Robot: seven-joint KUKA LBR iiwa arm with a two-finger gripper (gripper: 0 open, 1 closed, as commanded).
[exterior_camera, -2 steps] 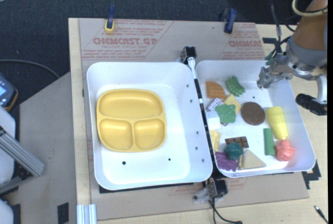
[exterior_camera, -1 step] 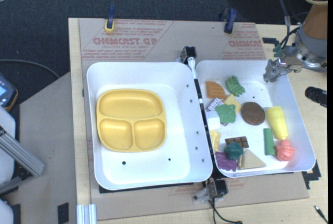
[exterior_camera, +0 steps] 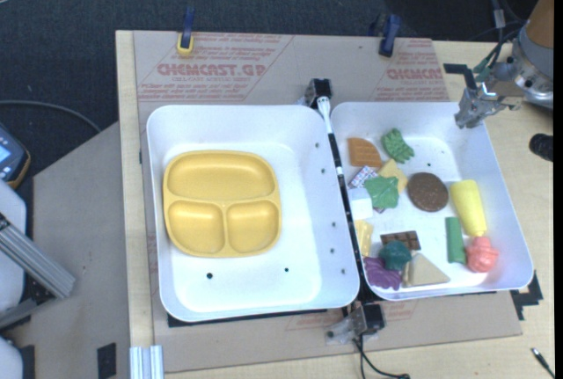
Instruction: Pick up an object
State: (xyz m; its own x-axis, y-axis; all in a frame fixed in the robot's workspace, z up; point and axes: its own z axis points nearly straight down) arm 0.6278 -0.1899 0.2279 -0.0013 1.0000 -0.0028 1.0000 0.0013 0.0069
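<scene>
The right bin (exterior_camera: pixel 493 166) holds several toy foods: a brown round cookie (exterior_camera: pixel 427 192), a yellow piece (exterior_camera: pixel 469 206), a green stick (exterior_camera: pixel 454 240), a pink piece (exterior_camera: pixel 482 256), green leafy pieces (exterior_camera: pixel 397 145), an orange wedge (exterior_camera: pixel 362 151), a purple piece (exterior_camera: pixel 382 273) and a tan wedge (exterior_camera: pixel 426 270). My gripper (exterior_camera: pixel 475 112) hangs over the bin's far right corner, apart from all of them, with nothing visibly between its fingers.
The left bin (exterior_camera: pixel 299 193) holds a yellow three-compartment plate (exterior_camera: pixel 222 201). A black divider clip (exterior_camera: pixel 319 91) sits between the bins at the back. Blue clamps (exterior_camera: pixel 388 34) hold the cardboard base. Cables hang at the upper right.
</scene>
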